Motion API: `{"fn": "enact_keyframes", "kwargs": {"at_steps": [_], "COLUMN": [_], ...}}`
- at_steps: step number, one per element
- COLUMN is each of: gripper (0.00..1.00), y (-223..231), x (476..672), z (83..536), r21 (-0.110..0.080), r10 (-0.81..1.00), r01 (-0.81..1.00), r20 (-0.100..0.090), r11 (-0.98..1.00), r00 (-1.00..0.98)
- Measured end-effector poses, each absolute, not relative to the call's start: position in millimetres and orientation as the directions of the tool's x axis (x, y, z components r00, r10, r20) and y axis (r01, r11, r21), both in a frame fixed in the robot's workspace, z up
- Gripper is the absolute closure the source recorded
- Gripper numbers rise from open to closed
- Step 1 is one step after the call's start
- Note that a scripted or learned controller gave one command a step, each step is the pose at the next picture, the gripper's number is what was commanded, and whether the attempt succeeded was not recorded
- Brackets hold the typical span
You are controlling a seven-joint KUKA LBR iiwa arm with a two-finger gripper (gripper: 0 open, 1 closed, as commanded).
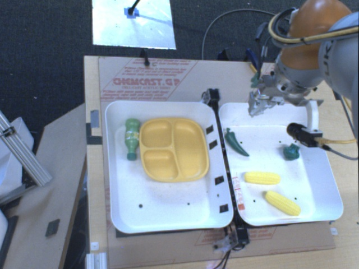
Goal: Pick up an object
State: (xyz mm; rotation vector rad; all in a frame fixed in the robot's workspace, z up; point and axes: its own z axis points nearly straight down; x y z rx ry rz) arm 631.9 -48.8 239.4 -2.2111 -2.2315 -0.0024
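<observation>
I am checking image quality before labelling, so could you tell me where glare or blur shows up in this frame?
Camera view: strong glare washes out the shiny square sheet beyond the bench; the arm's orange band looks soft; the corn cobs and yellow divided plate look fairly sharp, casting only faint shadows.

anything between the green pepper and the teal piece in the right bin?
No. In the camera view, the stretch between the green pepper and the small teal piece is bare white bin floor. Both corn cobs lie below that line.
</observation>
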Motion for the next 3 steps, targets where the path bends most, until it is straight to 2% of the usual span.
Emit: {"fn": "enact_keyframes", "kwargs": {"at_steps": [2, 3], "gripper": [1.0, 1.0], "y": [55, 102], "x": [637.1, 646.1], "z": [242, 236], "r21": [0.003, 0.003], "r10": [1.0, 1.0], "r01": [1.0, 1.0], "r20": [0.001, 0.001], "r11": [0.009, 0.009], "r00": [-0.009, -0.009]}}
